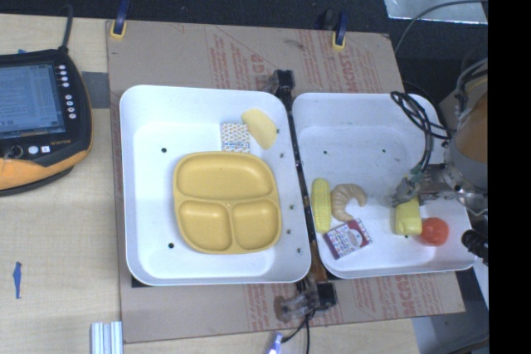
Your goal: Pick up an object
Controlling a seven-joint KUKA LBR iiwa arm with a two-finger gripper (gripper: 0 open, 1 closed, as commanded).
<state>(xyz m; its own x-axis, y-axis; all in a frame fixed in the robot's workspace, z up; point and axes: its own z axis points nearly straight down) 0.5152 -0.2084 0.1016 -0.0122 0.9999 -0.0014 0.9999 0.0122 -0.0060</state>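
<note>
In the right bin (365, 116), the gripper (412, 193) touches an upright yellow block (407, 219), its long axis running near-far; grip state unclear.

We are looking down at a slant from above the surface (75, 261); both white bins (149, 203) are sitting fairly near us.

Arm low at right edge, pincer (412, 193) apparently pointing down.

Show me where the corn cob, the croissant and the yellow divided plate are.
corn cob (320, 205), camera view, middle of the cob.
croissant (348, 199), camera view, middle of its curved body.
yellow divided plate (226, 176), camera view, floor of its large compartment.
</note>
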